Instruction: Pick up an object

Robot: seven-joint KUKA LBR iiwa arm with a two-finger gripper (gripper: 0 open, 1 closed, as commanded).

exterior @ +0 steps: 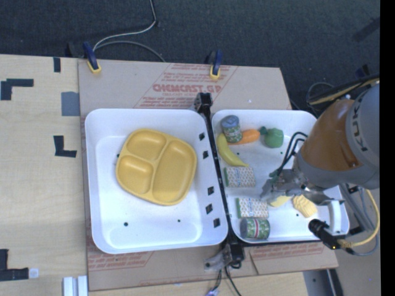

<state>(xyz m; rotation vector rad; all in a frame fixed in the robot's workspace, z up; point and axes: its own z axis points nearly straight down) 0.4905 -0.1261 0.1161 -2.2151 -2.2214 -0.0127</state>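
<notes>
the gripper (pixel 276 189) is down inside the right bin (pixel 281 230), at about the bin's centre, with a pale yellow piece (pixel 279 200) just at its 6 o'clock side; whether that piece is between the tips or merely beside them i cannot tell, and how wide the gripper stands is not readable from this slanted overhead view. that piece looks the likeliest target: small, light, probably hollow plastic play food, smooth enough to slip, so a hold across its narrow middle seems safer than at an end. a second yellow lump (pixel 305 205) lies at 3 o'clock of it, near the bin wall. other candidates crowd round: a banana (pixel 229 153) at 10 o'clock, a patterned packet (pixel 239 177) at 9 o'clock, another packet (pixel 253 207) at 7 o'clock touching a small can (pixel 254 228) below it. towards 12 o'clock sit a jar (pixel 231 128), a carrot (pixel 249 137) and a green piece (pixel 273 137). the cans would be rigid and round, apt to roll; the packets flat and hard to pinch. the left bin (pixel 105 227) carries a yellow divided plate (pixel 157 166).
</notes>
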